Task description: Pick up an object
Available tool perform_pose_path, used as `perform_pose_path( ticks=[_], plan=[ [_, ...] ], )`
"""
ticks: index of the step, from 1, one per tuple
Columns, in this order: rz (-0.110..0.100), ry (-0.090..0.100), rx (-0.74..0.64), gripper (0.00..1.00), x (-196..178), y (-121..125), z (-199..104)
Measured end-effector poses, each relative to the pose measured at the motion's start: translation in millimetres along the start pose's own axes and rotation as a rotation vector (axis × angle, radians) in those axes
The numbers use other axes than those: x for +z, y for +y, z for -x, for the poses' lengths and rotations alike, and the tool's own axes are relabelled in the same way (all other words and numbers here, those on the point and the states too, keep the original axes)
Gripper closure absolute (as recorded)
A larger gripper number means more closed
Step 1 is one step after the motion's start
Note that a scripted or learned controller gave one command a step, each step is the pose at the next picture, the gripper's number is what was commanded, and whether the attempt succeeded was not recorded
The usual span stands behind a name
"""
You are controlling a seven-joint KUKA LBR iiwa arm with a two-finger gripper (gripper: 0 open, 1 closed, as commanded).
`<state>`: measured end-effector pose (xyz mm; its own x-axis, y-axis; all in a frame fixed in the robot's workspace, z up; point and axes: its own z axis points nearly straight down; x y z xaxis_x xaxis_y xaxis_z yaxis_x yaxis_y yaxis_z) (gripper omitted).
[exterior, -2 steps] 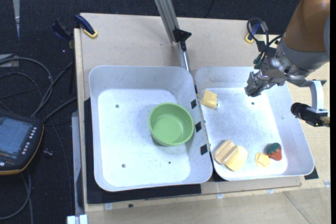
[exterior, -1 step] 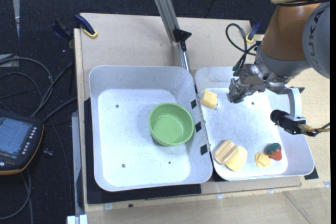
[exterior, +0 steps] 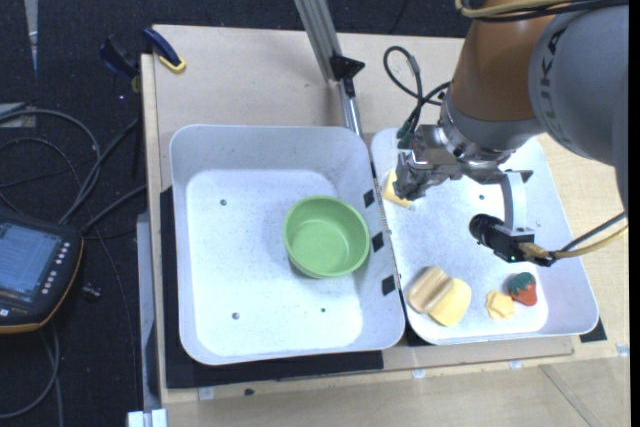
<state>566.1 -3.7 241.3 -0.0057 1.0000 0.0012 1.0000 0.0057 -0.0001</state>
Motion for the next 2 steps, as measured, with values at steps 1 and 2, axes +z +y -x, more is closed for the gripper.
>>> perform_pose_path(
  ticks=[1,2],
  plan=[
    [0.000,0.000,0.001,1.00,4.4,-2.8,-50.3],
    [-0.001,-0.001,0.002,1.00,12.9,-15.4,-94.4]
  ],
)
